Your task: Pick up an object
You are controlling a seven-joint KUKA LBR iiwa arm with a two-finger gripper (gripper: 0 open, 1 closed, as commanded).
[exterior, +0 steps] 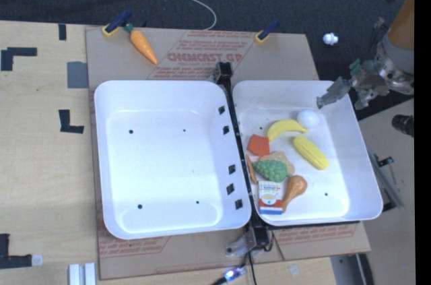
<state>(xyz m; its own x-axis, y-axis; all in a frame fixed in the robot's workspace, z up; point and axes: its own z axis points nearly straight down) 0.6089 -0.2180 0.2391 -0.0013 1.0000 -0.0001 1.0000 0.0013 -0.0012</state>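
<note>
Right bin (350, 206): shallow white plastic, rounded corners, smooth matte w/ small dark dots on the floor. It holds a cluster of toy food: curved yellow banana (285, 128), smooth & glossy; bumpy yellow corn cob (310, 151) lying at a slant just beside it; round white ball (308, 118) touching the banana's upper end; flat orange-red block (258, 145); knobbly green broccoli-like piece (271, 170) on a tan slab; brown drumstick (294, 188), bulbous top tapering down; small carton (270, 197), white w/ red & blue print, against the drumstick.

Left bin (111, 142): same shape & finish, touching the right bin along a black clip-lined seam.

Gripper (337, 92): grey metal, angular, sits over the right bin's top-right rim, apart from the food, nearest the ball. Fingers too blurred; can't tell if wide or narrow. Nothing seen between them.

Surface: bins rest on a brown cardboard sheet (195, 54) w/ red print, pinned by yellow-blue clamps at the far edge. Orange toy carrot (143, 46) lies on the cardboard behind the left bin. Pale wood bench (40, 155) w/ grey tape marks; dark carpet beyond, thin white cable across it.
</note>
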